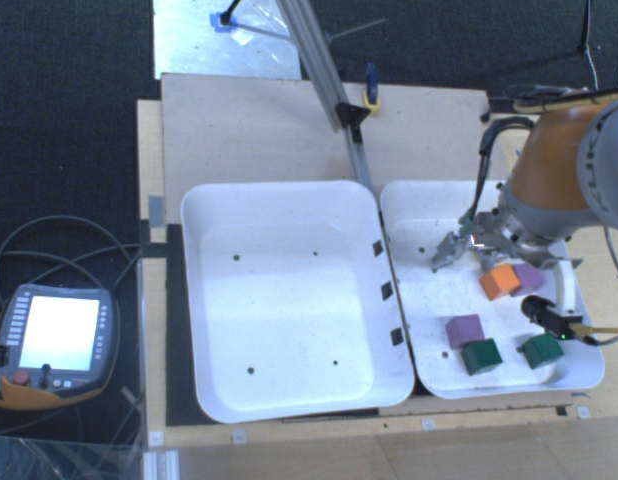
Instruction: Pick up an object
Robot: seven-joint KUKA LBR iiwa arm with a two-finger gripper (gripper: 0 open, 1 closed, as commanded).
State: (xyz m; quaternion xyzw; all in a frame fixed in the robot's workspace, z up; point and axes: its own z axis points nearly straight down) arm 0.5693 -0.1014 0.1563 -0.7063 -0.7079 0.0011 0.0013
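The right bin [421, 208] holds several small blocks. An orange cube [500, 281] touches a lilac block [528, 275] near the bin's middle right. Toward the front lie a purple cube [464, 329], a dark green cube [480, 355] and a second green block [540, 349]. My gripper [451, 251] hangs low over the back half of this bin, just left of the orange cube, with nothing visibly in it. The wrist and orange band [551, 163] cover the bin's back right corner.
The left bin [279, 203] sits beside the right one, joined by black clips [386, 290]. A slanted metal pole [324, 63] with a blue-and-yellow clamp [369, 86] crosses the back. A teach pendant [54, 343] lies on the floor at left.
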